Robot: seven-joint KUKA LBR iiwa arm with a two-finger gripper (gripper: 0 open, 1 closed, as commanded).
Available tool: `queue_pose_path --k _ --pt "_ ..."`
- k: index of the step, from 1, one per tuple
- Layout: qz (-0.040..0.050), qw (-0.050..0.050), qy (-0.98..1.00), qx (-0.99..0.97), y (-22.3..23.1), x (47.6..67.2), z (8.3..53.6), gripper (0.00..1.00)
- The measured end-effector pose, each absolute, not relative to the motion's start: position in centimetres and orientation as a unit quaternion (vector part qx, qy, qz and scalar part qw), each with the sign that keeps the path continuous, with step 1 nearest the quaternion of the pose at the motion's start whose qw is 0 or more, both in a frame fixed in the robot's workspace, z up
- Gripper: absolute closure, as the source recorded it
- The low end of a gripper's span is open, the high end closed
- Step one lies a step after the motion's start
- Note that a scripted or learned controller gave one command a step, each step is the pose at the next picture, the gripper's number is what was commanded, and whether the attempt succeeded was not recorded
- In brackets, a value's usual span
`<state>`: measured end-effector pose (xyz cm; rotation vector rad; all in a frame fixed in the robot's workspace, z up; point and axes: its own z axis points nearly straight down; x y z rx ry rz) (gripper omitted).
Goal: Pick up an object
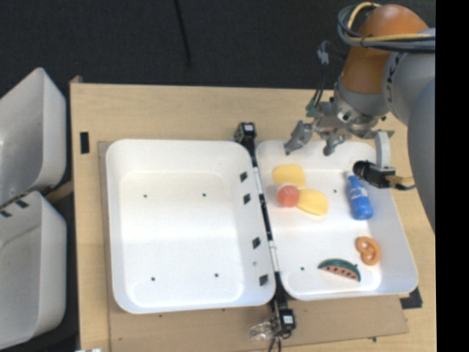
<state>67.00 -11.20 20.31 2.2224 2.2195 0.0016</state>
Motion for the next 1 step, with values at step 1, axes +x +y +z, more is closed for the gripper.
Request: queue_pose_path --k 1 --pt "-0.0067 -0.003 0.709 0.705 -10.36 68.77 9.81 0.0"
